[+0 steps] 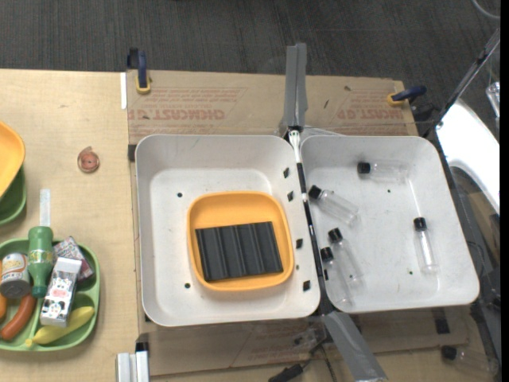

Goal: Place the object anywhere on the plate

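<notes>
Four clear vials with black caps lie in the right bin, right of the orange plate; the nearest vial lies slantwise. No gripper state can be told.

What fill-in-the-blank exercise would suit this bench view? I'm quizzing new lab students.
1. The orange plate sits in the ____ bin.
2. The clear vials in the right bin number ____.
3. Each vial, like the one nearest the plate, has a ____ cap.
4. The dark ridged insert lies on the ____.

Answers: left; four; black; plate
</notes>
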Motion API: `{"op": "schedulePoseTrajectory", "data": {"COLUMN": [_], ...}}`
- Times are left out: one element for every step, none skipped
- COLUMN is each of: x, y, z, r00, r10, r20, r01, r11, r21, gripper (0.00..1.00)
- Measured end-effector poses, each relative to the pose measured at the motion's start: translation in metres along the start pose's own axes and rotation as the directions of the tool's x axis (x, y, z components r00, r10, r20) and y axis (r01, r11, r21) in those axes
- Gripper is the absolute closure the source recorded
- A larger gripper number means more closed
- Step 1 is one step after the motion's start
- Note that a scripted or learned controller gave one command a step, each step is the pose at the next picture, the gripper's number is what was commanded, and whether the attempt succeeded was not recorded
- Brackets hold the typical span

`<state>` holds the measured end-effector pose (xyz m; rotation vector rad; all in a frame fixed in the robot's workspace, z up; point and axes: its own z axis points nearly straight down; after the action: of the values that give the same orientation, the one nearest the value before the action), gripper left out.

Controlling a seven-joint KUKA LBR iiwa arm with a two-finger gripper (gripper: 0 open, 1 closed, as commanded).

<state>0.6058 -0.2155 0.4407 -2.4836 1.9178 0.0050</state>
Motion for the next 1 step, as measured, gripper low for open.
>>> {"op": "schedulePoseTrajectory", "data": {"x": [0.0061], "y": [-0.0273], "z": [0.0008], "r00": [0.917], "r10": [-0.4], "r20": [0.0], "r01": [0.4], "r11": [0.917], "r21": [0.001], "gripper": [1.0]}}
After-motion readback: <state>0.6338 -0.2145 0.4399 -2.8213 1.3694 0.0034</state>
